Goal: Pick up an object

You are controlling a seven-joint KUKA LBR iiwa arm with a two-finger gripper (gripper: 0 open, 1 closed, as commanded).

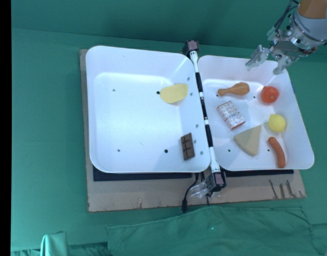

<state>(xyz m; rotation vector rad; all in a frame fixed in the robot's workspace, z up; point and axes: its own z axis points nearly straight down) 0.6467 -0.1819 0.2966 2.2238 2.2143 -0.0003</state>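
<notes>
My gripper [270,61] hangs above the far edge of the right bin [299,161], open, with nothing between its fingers. Below it in that bin lie a chicken drumstick [234,89], a red tomato [269,94], a small red and white packet [230,114], a yellow lemon [277,123], a wedge of cheese [249,140] and an orange sausage [277,152]. The tomato is the nearest thing to the gripper, a little toward the front of it. The left bin [126,137] holds a yellow chip [174,93] and a chocolate bar [187,146].
The two bins meet along a white divider bar [202,108] with black clamps at both ends. They rest on a cardboard sheet [153,199] over green cloth. A folded green cloth [211,231] lies at the front.
</notes>
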